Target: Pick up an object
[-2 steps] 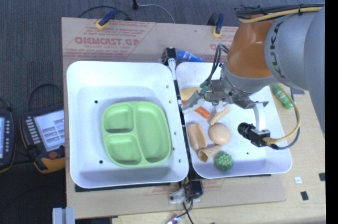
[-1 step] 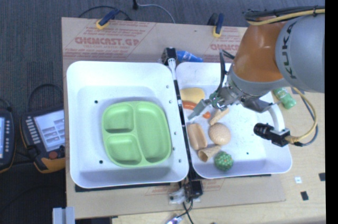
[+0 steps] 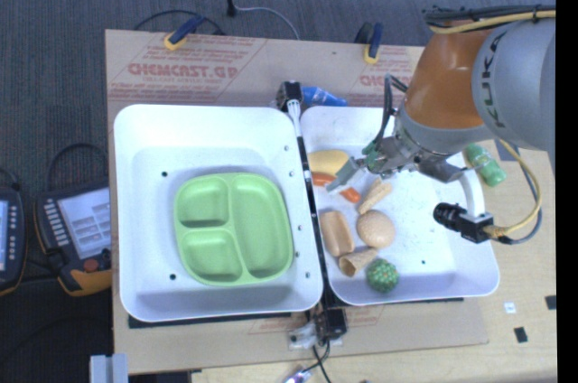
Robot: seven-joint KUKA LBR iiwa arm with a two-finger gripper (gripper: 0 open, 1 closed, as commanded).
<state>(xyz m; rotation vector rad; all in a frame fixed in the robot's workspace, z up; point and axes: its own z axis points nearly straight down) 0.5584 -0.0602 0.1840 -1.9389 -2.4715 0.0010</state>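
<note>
My gripper [image 3: 359, 172] hangs low over the right bin [image 3: 449, 271], near its left side, among toy foods. Just under it lie a yellow rounded piece [image 3: 327, 162], a small orange piece [image 3: 349, 194] and a tan stick [image 3: 375, 194]. Further forward sit a tan bread roll [image 3: 337, 233], a round beige piece [image 3: 376, 228], a cone-shaped piece [image 3: 357, 261] and a green broccoli head [image 3: 382, 275]. A green item [image 3: 485, 165] lies at the bin's right edge, partly behind the arm. Nothing shows between the fingers.
The left bin [image 3: 144, 146] holds a green three-part tray [image 3: 234, 227]. A black divider strip [image 3: 305, 182] runs between the bins. A blue object [image 3: 321, 96] lies on the board behind the right bin. A black cable fitting [image 3: 462, 221] hangs over the right bin.
</note>
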